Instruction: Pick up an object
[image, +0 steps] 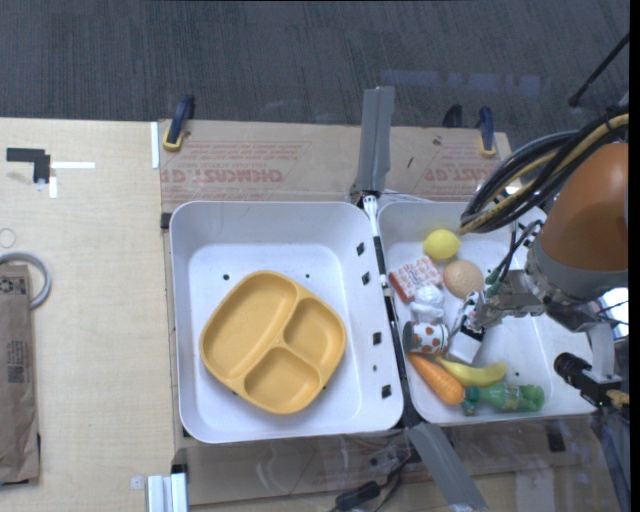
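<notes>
Honestly can't tell if the gripper (478, 318) is open or shut, just hanging low over the cluttered right bin (560, 400), probably lining up a grab. Right below-left: banana (475, 373), carrot (435, 378), green toy (505, 398), all crowding each other; farther left, yellow divided plate (272, 342) alone in the left bin (190, 300).

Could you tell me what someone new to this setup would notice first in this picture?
Probably the yellow divided plate, lying alone in the left bin. Next, the heap of small things in the right bin: a lemon, a carrot, a banana and a green toy. The arm's orange band hangs over that bin, with the gripper low among the clutter.
</notes>
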